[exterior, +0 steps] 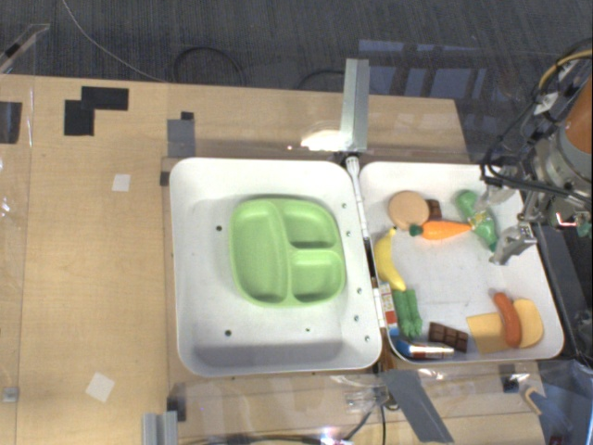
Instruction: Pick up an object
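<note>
The gripper (512, 241) hangs over the right bin (547, 336) near its right wall; whether it is spread or closed I cannot tell, and nothing shows held in it. The toy foods lie below: a carrot (443, 231) near it, a banana (386, 260) at the left, a sausage (507, 318) lower down. Judging from this, the pick is not yet done.

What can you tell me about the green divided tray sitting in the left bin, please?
The green divided tray is a light green, plastic-looking meal tray with rounded corners. It has three compartments: one long section on the view's left side and two smaller ones stacked on the right. It lies flat and right side up near the middle of the left bin, resting on the bin's white floor, slightly turned against the bin's edges. Nothing lies in its compartments, and nothing else touches it.
</note>
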`<action>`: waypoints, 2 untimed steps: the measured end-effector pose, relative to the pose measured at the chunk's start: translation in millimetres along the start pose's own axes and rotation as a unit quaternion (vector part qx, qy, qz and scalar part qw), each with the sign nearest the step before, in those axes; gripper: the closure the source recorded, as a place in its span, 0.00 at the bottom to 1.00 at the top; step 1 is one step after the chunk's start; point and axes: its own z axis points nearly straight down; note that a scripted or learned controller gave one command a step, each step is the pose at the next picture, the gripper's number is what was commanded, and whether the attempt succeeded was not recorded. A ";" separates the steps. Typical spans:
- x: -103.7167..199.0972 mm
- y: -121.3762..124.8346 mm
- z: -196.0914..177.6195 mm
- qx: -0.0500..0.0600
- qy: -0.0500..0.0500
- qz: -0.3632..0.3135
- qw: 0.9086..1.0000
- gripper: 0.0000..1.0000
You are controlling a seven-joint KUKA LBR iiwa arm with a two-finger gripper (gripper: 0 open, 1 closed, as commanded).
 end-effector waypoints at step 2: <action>2.1 -11.2 182.4 0.001 -0.004 -0.010 1.000 0.00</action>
